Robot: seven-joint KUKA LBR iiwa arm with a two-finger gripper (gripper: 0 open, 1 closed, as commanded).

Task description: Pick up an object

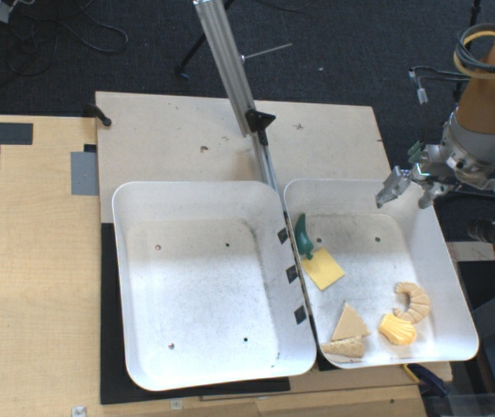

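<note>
My gripper (406,189) hangs over the far right corner of the right bin (378,233), its two fingers spread apart with nothing between them. Below it in that bin lie a yellow flat square (324,269) with a green piece (302,235) beside it against the left wall. Nearer the front sit a tan wedge (348,328), a yellow lump (398,329) and a curled pale pastry shape (413,301). All of these lie well apart from the gripper.
The left bin (200,285) sits beside the right one, sharing a divider with black clips. A slanted aluminium bar (230,72) rises from the back of the bench between the bins. Cables lie on the dark floor behind.
</note>
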